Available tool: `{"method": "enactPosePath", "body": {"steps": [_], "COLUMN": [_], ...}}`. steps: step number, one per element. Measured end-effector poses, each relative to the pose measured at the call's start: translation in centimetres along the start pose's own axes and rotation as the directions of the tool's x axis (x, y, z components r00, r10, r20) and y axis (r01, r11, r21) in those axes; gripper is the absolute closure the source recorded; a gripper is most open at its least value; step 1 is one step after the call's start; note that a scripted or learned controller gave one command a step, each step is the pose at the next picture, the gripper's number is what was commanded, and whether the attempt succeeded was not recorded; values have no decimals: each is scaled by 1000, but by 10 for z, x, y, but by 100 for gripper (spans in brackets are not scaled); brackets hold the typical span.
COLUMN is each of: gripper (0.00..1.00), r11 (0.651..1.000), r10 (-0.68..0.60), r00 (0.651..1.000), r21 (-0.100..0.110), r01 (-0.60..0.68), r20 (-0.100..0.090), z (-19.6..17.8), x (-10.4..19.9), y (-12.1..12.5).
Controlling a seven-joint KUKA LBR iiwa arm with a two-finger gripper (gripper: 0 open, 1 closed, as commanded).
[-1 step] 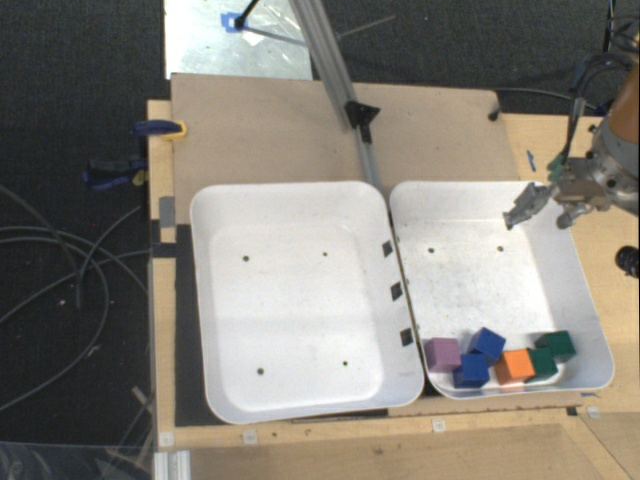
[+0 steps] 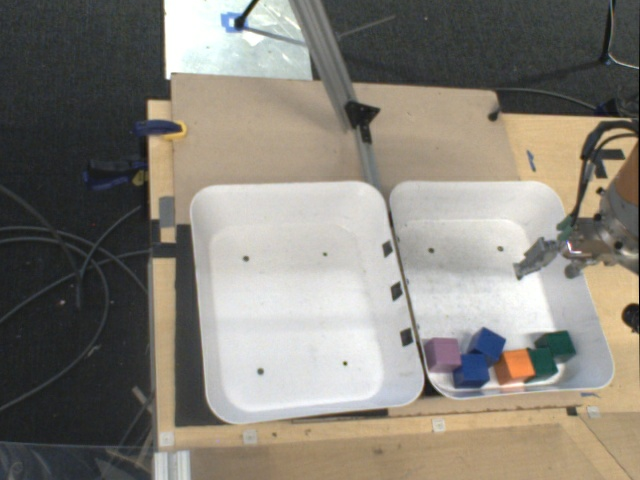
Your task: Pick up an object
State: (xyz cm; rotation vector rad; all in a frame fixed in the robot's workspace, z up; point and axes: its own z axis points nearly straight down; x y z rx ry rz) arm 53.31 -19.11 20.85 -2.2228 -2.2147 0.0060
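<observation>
Blocks in right bin (image 2: 480,208): two blue (image 2: 487,343), two green (image 2: 555,345), one purple (image 2: 442,353), one orange (image 2: 516,365).

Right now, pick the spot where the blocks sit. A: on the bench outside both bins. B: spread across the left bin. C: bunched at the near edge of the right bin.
C: the blocks lie clustered along the near edge of the right bin.

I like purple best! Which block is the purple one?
The purple block, at the left end of the cluster in the right bin; the others are blue, orange, green.
</observation>
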Motion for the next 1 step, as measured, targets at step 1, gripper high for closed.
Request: {"method": "enactPosePath", "body": {"steps": [1], "gripper": [0], "r11": [1000], "r10": [-10], "r00": [1000], "r21": [0], "r01": [10], "r20": [-4], "z": [92], "x": [49], "y": [-5]}}
